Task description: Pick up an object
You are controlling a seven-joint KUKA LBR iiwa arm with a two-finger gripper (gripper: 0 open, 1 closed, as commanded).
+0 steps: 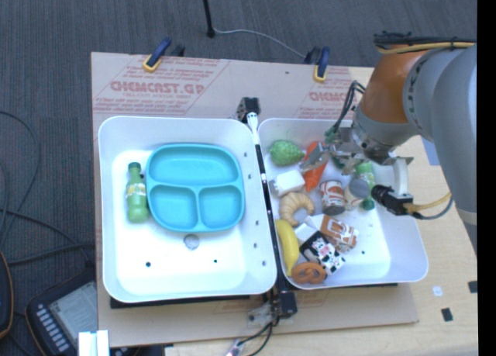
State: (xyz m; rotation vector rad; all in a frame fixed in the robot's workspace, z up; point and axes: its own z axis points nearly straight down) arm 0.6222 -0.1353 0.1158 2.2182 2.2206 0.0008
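Observation:
My gripper is low over the back of the right bin, among a pile of toy food. Right beside it lie an orange carrot and a green leafy piece. A small red and white can sits just in front of it. Further forward are a white block, a croissant, a banana, a pretzel, a black and white cube and a red and white packet. I see nothing clearly between the fingers.
The left bin holds a blue divided plate and a green bottle along its left side. The grey arm with its orange band covers the right bin's back right corner. Two clamps hold the board's far edge.

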